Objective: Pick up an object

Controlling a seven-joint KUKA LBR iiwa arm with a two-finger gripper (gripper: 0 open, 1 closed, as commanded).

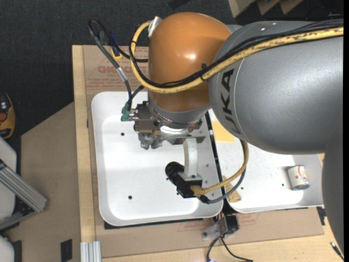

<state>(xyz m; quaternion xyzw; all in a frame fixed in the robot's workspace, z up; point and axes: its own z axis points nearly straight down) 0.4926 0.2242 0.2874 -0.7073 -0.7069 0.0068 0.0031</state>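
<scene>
You had one small white cylinder (298, 177) with red marking, lying on its side in the right bin (262, 201), close to its right edge.

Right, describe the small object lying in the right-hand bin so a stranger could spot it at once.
Start at the two white bins; take the right bin, the one mostly covered by the big grey arm. Near its right side, below the arm, lies a small white cylinder on its side with a red mark on its end face. It is the one loose object visible on that bin's floor.
</scene>
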